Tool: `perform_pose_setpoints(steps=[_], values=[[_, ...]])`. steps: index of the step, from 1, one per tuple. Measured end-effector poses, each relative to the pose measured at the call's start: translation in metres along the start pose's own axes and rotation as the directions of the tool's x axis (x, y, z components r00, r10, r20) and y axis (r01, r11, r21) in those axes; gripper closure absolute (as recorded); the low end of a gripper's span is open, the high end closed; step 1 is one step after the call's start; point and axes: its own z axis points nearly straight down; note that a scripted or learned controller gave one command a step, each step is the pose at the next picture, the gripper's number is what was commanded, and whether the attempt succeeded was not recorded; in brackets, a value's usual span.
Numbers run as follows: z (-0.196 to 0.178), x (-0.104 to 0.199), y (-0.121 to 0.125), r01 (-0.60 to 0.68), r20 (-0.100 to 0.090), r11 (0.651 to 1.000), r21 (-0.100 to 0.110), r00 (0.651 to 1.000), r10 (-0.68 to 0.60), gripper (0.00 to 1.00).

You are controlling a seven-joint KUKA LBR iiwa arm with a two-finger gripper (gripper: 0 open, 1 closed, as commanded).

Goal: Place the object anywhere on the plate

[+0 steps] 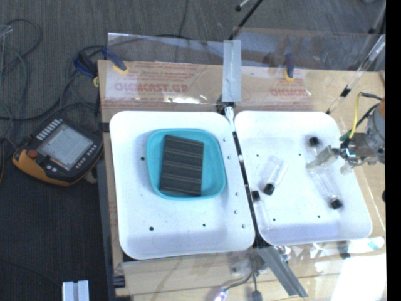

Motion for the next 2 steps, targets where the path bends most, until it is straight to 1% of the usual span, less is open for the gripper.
perform_pose_setpoints(steps=[1,2], values=[[-0.144,-0.017,0.05,-0.011,0.001,1.0,-0.002,1.0,0.011,0.0],[-0.175,-0.014,0.054,-0.236,0.0,0.972,-0.001,0.972,0.236,0.0]])
